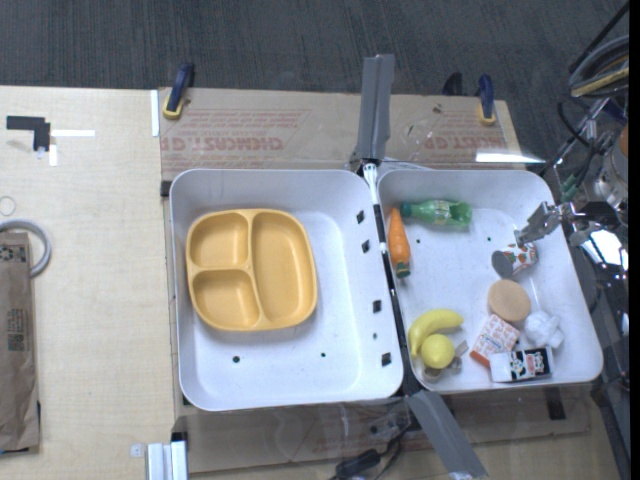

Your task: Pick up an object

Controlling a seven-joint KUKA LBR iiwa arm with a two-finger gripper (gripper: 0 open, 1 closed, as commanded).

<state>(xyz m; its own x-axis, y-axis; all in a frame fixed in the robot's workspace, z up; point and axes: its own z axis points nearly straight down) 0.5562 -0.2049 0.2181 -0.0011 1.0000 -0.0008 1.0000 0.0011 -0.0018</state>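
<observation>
Two shallow white bins sit side by side. The left bin (200, 368) carries one yellow three-compartment plastic plate (252, 268) toward its left wall. The right bin (470, 238) carries nine things: one green bottle (437, 212) and one orange carrot (399, 241) near its far left corner; one banana (436, 322) and one lemon (437, 351) at its near left corner; one tan round disc (509, 300), one white crumpled lump (541, 327), one orange-and-white packet (492, 338), one black-and-white carton (522, 365), one small silvery object (512, 261). The grey two-finger gripper (538, 223) hangs at the right wall, fingers slightly apart, pinching nothing.
</observation>
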